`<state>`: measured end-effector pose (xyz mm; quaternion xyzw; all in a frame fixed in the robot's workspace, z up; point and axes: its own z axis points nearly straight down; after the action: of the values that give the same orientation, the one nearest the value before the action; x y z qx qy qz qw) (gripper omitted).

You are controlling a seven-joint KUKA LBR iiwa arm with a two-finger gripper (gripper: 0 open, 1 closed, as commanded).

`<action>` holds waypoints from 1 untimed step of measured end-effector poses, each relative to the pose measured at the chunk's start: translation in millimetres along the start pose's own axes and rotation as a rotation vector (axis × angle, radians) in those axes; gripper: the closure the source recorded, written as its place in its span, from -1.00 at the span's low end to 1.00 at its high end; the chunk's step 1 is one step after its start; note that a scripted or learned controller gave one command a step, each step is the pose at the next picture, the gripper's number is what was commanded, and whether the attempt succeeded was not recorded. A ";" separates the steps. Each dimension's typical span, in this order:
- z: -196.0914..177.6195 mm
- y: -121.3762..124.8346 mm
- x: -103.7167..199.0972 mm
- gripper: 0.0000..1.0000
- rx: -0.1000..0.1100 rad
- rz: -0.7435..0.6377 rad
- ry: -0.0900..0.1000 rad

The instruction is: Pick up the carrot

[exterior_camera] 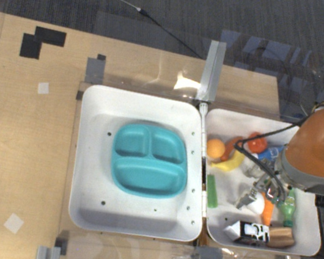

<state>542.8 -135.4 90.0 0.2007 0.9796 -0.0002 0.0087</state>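
from left to right, we see the teal plate in the left bin, then the gripper low in the right bin. the carrot stands upright just to its right, touching or nearly. we cannot tell its grip state.

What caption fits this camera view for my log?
Gripper low in the right bin beside the carrot; teal plate in the left bin.

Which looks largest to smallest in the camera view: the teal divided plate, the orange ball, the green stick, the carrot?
1. teal divided plate
2. green stick
3. orange ball and carrot: unsure, since the arm partly hides the carrot.
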 end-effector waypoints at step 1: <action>-0.7 -9.1 23.3 -1.00 -0.002 -0.025 -0.002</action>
<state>517.8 -134.6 90.3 0.1882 0.9821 0.0003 0.0098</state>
